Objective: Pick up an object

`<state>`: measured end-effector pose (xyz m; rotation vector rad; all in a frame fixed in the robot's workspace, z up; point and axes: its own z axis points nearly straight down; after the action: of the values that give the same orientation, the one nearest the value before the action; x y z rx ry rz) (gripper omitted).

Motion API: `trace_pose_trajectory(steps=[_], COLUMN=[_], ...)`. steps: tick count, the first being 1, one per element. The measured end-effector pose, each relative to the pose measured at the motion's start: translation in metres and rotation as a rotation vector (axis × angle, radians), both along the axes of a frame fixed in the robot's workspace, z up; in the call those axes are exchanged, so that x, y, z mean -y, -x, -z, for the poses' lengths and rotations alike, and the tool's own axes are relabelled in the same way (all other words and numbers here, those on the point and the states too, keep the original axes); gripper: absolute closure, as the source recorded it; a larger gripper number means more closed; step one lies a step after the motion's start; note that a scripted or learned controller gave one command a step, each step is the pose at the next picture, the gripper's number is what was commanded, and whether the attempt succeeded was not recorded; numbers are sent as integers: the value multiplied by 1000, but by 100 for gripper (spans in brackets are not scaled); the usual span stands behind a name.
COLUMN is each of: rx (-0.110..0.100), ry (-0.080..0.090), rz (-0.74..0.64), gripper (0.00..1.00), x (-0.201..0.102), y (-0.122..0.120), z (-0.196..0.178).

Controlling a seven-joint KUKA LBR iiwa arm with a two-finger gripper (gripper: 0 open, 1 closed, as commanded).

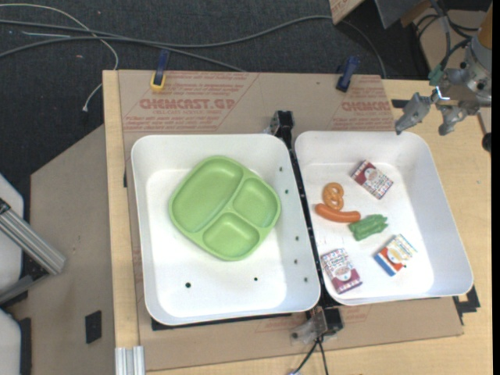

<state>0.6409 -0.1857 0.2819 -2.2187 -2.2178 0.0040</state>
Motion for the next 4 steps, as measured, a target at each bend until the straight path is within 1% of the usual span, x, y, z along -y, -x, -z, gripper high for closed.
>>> trace_pose_trajectory(steps=[1,3,4], rx=[5,-2,-2], ry=[1,-1,-1], rz=[-1,0,0], gripper=[0,0,0], x=[0,7,14], y=[-1,11,18], z=[-2,115,164])
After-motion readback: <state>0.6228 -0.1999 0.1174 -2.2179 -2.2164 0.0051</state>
